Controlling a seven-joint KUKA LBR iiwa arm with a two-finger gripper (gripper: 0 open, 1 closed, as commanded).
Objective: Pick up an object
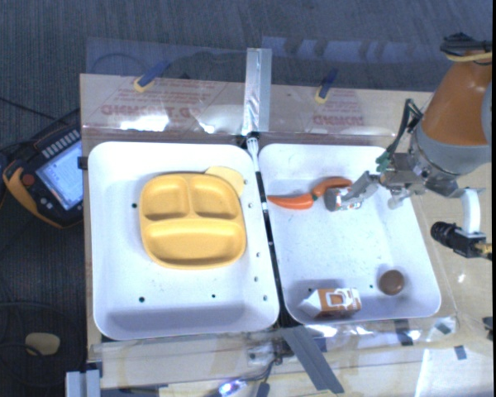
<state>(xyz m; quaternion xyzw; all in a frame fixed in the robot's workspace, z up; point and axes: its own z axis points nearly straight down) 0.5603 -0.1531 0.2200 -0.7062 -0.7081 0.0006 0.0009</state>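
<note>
Carrot (291, 200) is the thing closest to the end effector (341, 198), so it looks like the one to pick up. It is orange and long, with a curved end, and it lies flat near the top of the right bin (413, 246), close to the wall between the two bins. The end effector sits right at the carrot's right end, touching it or almost touching it. I cannot tell if it is spread apart or pressed together, and nothing shows clearly between its tips. To do this well, I think it should come down over the middle of the carrot, across the thin way, and squeeze gently so the carrot does not roll off. The right bin also has a round brown ball (391, 282) and a small orange and white box (337, 301) near the front. The left bin (116, 296) has a yellow tray (193, 220) with three parts.
</note>
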